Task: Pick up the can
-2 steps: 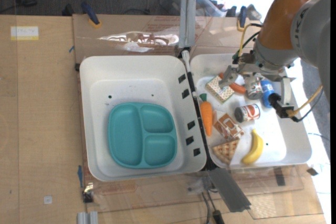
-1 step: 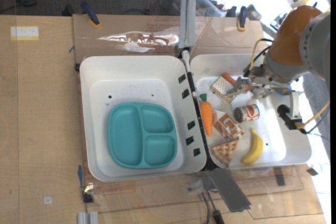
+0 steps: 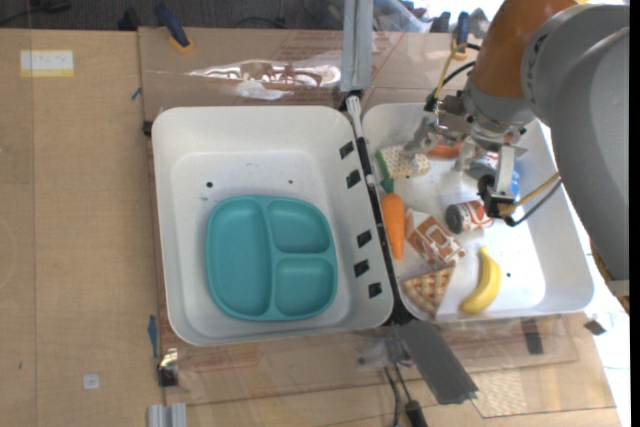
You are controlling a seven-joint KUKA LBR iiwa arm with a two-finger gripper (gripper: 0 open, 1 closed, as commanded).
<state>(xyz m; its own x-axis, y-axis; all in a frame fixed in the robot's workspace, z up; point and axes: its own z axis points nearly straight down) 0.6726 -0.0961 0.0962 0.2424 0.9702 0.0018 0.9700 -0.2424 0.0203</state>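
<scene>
Several foods crowded the can [image 3: 467, 216], which lay on its side in the right bin [image 3: 560, 287], a carton [image 3: 432, 240] at its eight o'clock. Whether the gripper [image 3: 478, 165] at twelve o'clock was open could not be told; a roll was judged likely.

Two bins sit side by side; the left bin [image 3: 180, 150] has just a divided tray [image 3: 270, 257] in it; the right bin [image 3: 560, 275] has the can [image 3: 467, 216] mid-bin, carrot [image 3: 393, 224] by the divider, banana [image 3: 483, 283] near the front, with a waffle piece [image 3: 428, 291] left of it.
</scene>
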